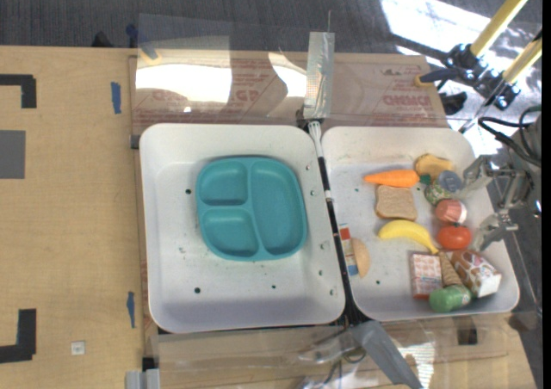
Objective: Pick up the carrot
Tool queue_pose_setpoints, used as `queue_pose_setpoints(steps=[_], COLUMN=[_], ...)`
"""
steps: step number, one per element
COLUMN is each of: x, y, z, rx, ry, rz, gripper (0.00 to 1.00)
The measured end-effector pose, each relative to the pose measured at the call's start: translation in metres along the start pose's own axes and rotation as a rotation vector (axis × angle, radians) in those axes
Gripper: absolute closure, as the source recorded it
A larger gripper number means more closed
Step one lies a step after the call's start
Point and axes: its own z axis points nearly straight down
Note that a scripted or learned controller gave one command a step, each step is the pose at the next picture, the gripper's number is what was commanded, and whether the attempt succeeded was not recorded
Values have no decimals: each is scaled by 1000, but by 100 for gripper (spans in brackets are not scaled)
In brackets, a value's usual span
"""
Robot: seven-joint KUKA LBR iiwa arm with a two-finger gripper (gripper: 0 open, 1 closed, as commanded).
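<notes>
Carrot [393, 178] lies far-left in right bin [375, 303], beside bread slice [396, 202]. Gripper [497, 199] at bin's right rim, fingers apart, holding nothing.

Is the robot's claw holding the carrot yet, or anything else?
No, nothing is held. The claw is at the right edge of the right bin, and nothing sits between its fingers. The carrot lies apart in that bin, above the bread slice.

A single fixed camera looks down at a slant from above the bench [60, 206], taking in both white bins [164, 206] side by side.
</notes>
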Motion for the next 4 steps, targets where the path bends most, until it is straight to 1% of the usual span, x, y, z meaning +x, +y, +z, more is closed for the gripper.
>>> queue_pose_setpoints(steps=[1, 2, 3, 4], x=[-66, -99, -136, -152], y=[38, 63, 76, 81], z=[147, 162, 162, 168], rx=[-2, 3, 2, 1], ry=[10, -28, -20, -9], rz=[379, 275, 302, 365], gripper=[0, 0, 0, 0])
